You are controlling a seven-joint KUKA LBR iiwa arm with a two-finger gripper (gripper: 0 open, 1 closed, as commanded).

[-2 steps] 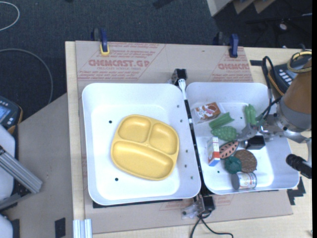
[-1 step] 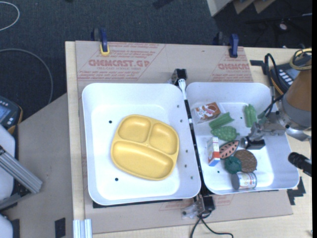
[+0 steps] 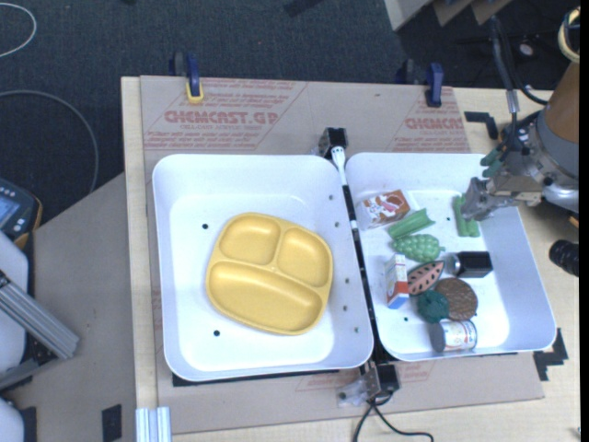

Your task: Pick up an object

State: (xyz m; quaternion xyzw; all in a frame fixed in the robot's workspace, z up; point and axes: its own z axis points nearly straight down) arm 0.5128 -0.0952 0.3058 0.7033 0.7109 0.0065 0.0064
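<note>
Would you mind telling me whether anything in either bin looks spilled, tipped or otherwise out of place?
Nothing looks spilled. The can lies on its side at the right bin's near edge, among crowded small items. The yellow tray sits slightly askew in the left bin.

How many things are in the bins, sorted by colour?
Yellow: 1, the divided plate in the left bin.
Green: 4, all in the right bin.
Red or orange-red: 3, the snack packet, the small carton and the striped oval toy.
Brown: 1, the round cookie.
Black: 1, the block.
Silver: 1, the can.
Total: 11
</note>
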